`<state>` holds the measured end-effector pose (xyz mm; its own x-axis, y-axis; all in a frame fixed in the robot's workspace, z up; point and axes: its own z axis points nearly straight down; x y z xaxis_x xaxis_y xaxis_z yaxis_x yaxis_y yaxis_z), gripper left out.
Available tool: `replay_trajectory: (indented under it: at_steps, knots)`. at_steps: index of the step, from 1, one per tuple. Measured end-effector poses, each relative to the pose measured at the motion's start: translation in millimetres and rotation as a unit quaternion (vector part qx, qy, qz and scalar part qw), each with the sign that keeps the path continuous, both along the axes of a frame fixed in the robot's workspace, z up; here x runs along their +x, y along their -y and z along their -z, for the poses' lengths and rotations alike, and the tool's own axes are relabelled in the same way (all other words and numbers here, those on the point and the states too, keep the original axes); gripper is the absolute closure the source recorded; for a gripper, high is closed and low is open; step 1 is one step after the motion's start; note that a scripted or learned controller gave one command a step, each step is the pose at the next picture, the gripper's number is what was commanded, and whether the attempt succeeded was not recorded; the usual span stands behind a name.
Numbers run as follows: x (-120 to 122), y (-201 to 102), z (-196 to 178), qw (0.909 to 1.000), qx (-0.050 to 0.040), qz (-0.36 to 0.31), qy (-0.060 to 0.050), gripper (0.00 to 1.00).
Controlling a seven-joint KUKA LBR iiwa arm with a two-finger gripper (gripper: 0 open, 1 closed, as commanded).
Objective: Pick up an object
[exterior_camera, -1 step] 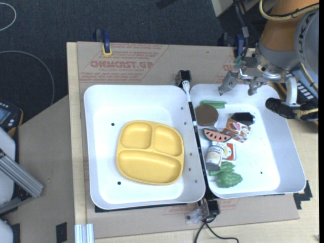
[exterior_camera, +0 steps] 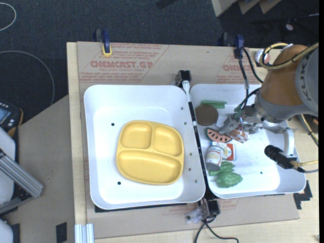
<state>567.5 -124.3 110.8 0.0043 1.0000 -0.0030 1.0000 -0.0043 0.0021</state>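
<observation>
Your gripper (exterior_camera: 238, 127) sits low in the right bin (exterior_camera: 263, 184) among toys; I cannot tell its opening. A yellow tray (exterior_camera: 150, 152) fills the left bin (exterior_camera: 101, 135).

Contents, right bin (exterior_camera: 263, 186), left portion:

- Brown disc (exterior_camera: 206, 115), round, lying flat near the bin's far left corner.
- Green strip (exterior_camera: 213, 104), slim, lying just beyond the disc.
- Watermelon slice (exterior_camera: 217, 134), red with dark seeds and a green rind, flat, just in front of the disc.
- Small can (exterior_camera: 214, 156), on its side, pale label, beside a red-and-white packet (exterior_camera: 229, 151).
- Leafy green toy (exterior_camera: 226, 176), lumpy, nearest the bin's front edge, touching the can.

Left bin (exterior_camera: 101, 135):

- Yellow divided plate (exterior_camera: 150, 152), three compartments, lying flat at centre.
</observation>
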Motion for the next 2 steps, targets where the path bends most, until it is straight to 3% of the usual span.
replay_trajectory:
  at_steps: [1, 2]
  knots:
    - [-69.7, -29.1, 21.1, 1.0000, 0.0005, 0.000, 0.006, 0.00]
    - [-67.0, -25.6, 9.0, 1.0000, -0.0021, 0.000, 0.008, 1.00]
